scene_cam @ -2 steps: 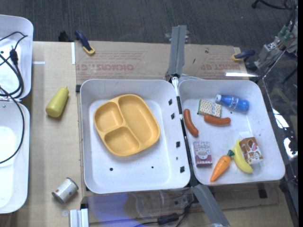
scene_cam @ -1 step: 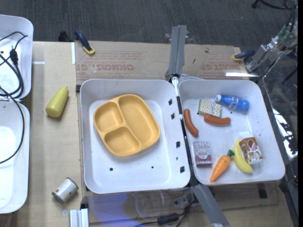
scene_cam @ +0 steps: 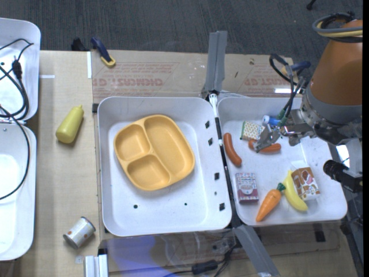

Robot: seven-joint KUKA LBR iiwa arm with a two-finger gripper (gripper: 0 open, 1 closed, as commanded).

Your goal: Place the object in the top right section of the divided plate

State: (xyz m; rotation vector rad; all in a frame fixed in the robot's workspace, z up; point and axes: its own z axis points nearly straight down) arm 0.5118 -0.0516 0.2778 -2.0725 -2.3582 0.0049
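Two white bins sit side by side on the bench, and the yellow divided plate (scene_cam: 154, 152) lies in the left bin (scene_cam: 115, 212), all three of its sections bare. Over on the right of the frame the arm has its gripper (scene_cam: 268, 140) down in the right bin (scene_cam: 323, 212), right at a small orange-red sausage-like piece (scene_cam: 270, 149), though from where I stand I cannot tell how the tool is set or whether it has anything. A longer sausage (scene_cam: 232, 149) lies just to the left of it, and a carrot (scene_cam: 268, 203), a banana (scene_cam: 295, 196) and a small red box (scene_cam: 247, 187) sit lower in that bin. To do this well, I'd say it should get a centred grip on one piece alone, lift clear of the bin walls, then travel left to the plate's large upper-right section
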